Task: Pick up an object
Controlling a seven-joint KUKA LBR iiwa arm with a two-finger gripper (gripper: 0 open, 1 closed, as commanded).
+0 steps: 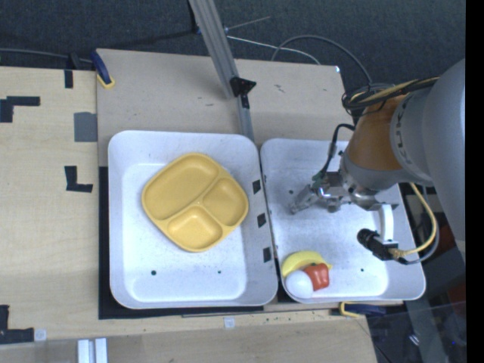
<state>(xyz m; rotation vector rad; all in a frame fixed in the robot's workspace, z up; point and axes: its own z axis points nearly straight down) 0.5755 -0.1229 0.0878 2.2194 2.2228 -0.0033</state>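
Observation:
My gripper (305, 193) hovers over the upper middle of the right bin (393, 278), pointing left, open with nothing between its fingers. A small cluster lies in that bin's front left corner: a yellow piece (299, 260), a white egg-shaped piece (300, 283) and a red piece (320, 276), all touching. The cluster is well below the gripper in the view and apart from it. A yellow divided plate (196, 201) rests in the left bin (128, 278).
The grey arm with its orange band (370, 138) reaches in from the right over the right bin's far side. A black cable connector (372, 240) hangs near the bin's right part. A metal rod (219, 44) slants in from the top to the bins' divider.

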